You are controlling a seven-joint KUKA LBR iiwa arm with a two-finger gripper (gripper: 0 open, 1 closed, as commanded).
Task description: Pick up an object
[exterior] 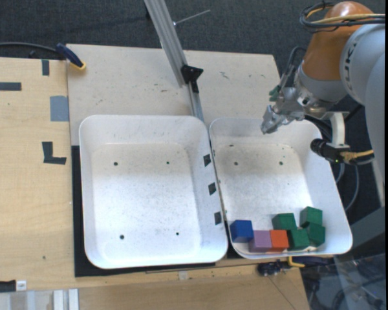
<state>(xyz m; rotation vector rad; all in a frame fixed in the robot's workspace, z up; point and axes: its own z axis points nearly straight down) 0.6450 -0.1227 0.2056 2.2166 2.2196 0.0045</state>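
Bench (136, 89): light wood top w/ 2 shallow white bins set directly on it, side by side, rims touching at centre. Left bin (145, 129) sits on a black mat (77, 237) showing along its left and near edges. Right bin (291, 173) sits nearer the bench's right edge. Far-left: blue-yellow clamp (71, 55). Grey tape patches (59, 107) lie left of the bins.

Two white bins (145, 124), speckled with dark flecks, are sitting on a pale tan bench (26, 173). In the right bin's near corner are lying blue (242, 230), purple (262, 239), orange (279, 239) and green blocks (304, 228). The grey arm (368, 50) is showing an orange band (330, 41).
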